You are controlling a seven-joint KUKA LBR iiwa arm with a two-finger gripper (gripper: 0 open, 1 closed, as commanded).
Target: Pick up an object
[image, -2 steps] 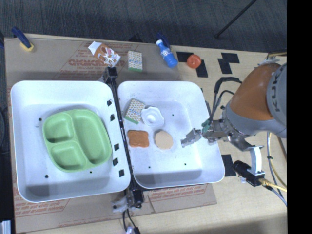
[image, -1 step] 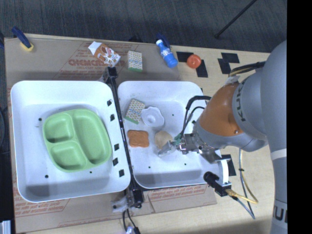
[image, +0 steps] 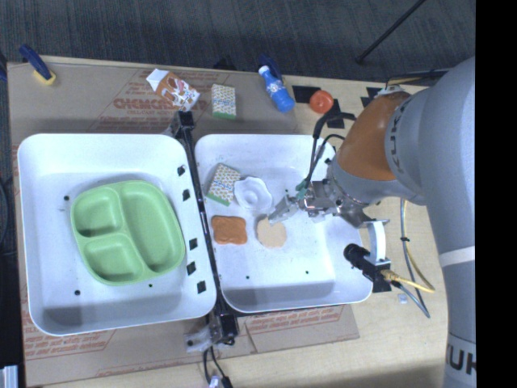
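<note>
In the right bin (image: 323, 285) lie a green-and-white packet (image: 223, 183), a white crumpled cup-like piece (image: 252, 192), a brown toast-like slab (image: 229, 229) and a round tan cookie (image: 271, 234). My gripper (image: 281, 210) reaches in from the right, low over the bin floor. Its tip sits just above the cookie and right beside the white piece. Nothing shows as held.
The left bin (image: 40, 297) holds a green divided plate (image: 126, 229). Behind the bins on the cardboard lie a blue bottle (image: 277, 89), an orange ball (image: 321, 101), a snack wrapper (image: 172, 90), a small green packet (image: 224, 100) and a blue clamp (image: 37, 63).
</note>
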